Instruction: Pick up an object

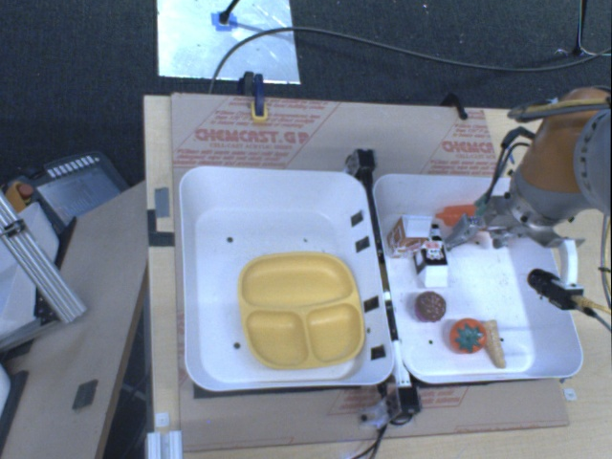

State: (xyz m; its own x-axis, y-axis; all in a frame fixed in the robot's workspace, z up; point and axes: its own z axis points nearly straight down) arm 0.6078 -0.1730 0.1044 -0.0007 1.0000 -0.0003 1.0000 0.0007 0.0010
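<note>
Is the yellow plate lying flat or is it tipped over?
Flat. The yellow plate lies right side up in the left bin, with its three hollow sections facing up.

Fixed overhead camera, slanted down (both bins [287, 185] framed)

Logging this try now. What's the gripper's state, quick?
Gripper: cannot be told. It sits low over the right bin, near the small carton, with nothing seen between its tips.
</note>
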